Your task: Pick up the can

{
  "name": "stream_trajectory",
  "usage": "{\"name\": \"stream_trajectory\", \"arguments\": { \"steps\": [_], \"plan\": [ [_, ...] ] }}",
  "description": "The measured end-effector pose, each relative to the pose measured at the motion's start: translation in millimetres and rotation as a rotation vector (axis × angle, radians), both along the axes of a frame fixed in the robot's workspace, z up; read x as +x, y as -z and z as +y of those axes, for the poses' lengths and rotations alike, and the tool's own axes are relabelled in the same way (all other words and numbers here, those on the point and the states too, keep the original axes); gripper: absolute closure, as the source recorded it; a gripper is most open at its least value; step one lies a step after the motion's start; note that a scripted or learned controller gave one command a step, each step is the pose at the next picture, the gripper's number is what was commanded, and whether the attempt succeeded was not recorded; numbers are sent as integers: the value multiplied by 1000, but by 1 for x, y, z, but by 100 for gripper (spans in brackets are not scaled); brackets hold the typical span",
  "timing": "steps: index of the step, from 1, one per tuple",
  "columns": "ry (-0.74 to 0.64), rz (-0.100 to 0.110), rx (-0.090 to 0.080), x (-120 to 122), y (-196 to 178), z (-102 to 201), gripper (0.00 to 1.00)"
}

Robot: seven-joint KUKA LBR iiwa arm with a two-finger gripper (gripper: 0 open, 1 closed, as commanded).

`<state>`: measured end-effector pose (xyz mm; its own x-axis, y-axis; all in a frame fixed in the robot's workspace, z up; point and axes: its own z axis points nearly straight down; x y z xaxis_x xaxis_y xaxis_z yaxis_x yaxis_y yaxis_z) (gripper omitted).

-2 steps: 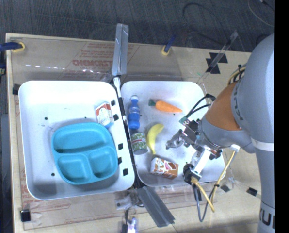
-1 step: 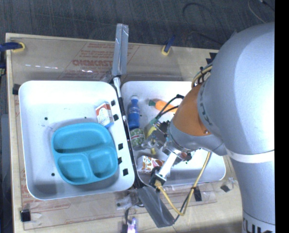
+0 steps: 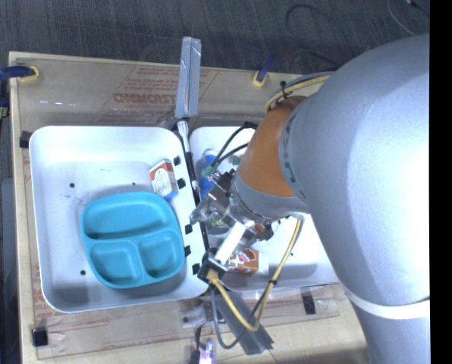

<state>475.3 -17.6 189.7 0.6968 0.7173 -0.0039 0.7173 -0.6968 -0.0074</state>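
A small red-and-white can (image 3: 162,179) lies in the left bin (image 3: 51,203), close to the bin's right wall and just above the blue tray. My gripper (image 3: 217,237) hangs over the left part of the right bin (image 3: 317,268), right of the divider between the two bins. It is a short way down and to the right of the can, and apart from it. The grey arm with its orange band (image 3: 265,154) covers most of the right bin.
A blue three-compartment tray (image 3: 131,237) takes up the middle of the left bin. In the right bin a blue-capped bottle (image 3: 208,162) shows beside the wrist and a brown-orange packet (image 3: 245,261) lies below the gripper. Cables loop past the front edge.
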Motion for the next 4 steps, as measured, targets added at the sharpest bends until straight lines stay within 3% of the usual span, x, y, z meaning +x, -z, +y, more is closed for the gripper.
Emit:
{"name": "stream_trajectory", "arguments": {
  "steps": [1, 2, 3, 4],
  "plan": [
    [56, 0, 0, 1, -57, -71, 0],
    [46, 11, 2, 1, -64, -69, 100],
    [44, 11, 2, 1, -64, -68, 0],
    [-141, 3, -1, 11, 1, 23, 0]
  ]
}}
